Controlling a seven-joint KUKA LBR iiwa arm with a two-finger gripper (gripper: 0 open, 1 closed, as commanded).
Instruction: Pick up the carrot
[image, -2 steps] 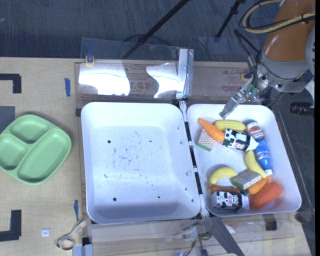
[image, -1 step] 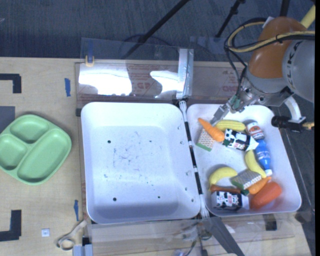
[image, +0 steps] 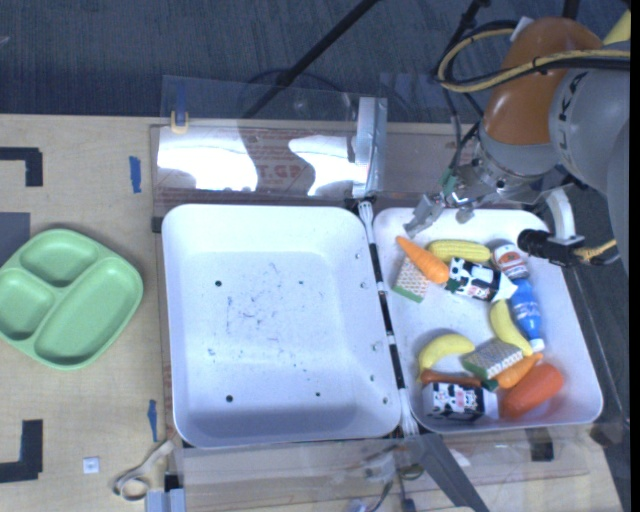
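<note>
An orange carrot (image: 422, 258) lies tilted in the upper left part of the right bin (image: 590, 385), its tip pointing up-left, resting against a small green-edged sponge block (image: 409, 283). My gripper (image: 443, 209) hangs over the bin's far rim, a little above and to the right of the carrot's tip. It is open, with nothing between its fingers. A second small orange piece (image: 516, 372) lies near the bin's front right.
The right bin also holds two bananas (image: 460, 249) (image: 445, 348), a blue bottle (image: 526, 310), two cow-print cartons (image: 472, 281), a small jar (image: 511, 261) and a red-orange vegetable (image: 534, 390). The left bin (image: 270, 310) sits beside it. A green divided plate (image: 68, 297) rests far left.
</note>
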